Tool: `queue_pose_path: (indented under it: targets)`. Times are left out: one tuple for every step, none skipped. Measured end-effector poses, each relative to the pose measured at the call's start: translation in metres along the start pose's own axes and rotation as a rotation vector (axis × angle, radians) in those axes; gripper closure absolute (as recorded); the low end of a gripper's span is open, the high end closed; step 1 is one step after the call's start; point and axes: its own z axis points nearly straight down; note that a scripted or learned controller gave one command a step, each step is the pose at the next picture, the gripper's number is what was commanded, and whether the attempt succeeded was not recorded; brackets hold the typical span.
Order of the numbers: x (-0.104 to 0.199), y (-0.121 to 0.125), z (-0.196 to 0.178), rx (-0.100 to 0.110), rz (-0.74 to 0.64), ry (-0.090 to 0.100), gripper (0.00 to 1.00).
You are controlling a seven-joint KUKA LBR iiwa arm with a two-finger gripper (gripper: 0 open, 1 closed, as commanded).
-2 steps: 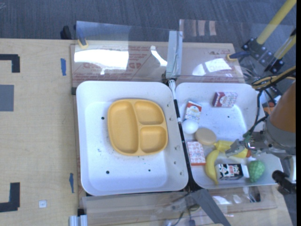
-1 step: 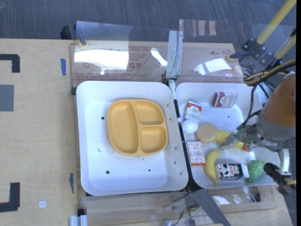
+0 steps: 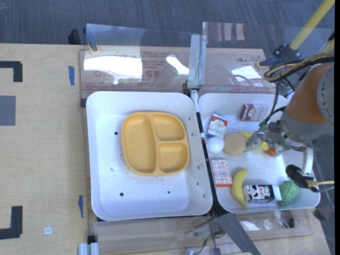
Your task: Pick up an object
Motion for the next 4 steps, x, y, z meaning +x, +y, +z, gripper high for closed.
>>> queue_pose_path:
  targets:
    - [-0.012, 0.026, 0.001, 0.001, -0.057, 0.001, 0.0]
    - [-0.011, 0.028, -0.011, -0.003, -0.06, -0.001, 1.0]
    - [-0.012, 0.036, -0.073, 0.002, -0.07, 0.001, 1.0]
    - [0.055, 0.075, -0.1, 0.005, -0.018, 0.003, 1.0]
